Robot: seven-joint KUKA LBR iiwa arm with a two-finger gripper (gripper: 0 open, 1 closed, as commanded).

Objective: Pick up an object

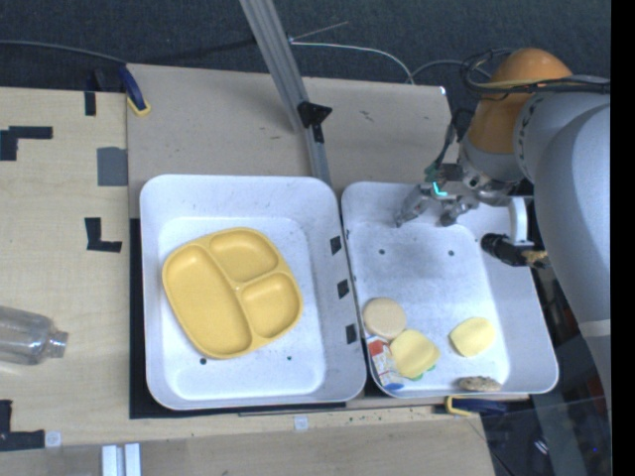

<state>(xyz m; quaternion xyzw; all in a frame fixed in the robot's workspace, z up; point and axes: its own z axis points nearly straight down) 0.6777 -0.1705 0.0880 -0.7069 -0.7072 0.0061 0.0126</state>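
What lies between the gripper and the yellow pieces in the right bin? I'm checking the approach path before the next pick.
Nothing visible. The gripper is at the far end of the right bin; bare bin floor separates it from the round tan piece and the two yellow pieces at the near end.

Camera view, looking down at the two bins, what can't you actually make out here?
- Gripper, camera view: too small and blurred against the right bin to read its state.
- Small packet: partly covered by the yellow piece; its label is too small to read.
- Brown object by the near rim: too small to identify.
- Clear bottle: cut off by the left edge.
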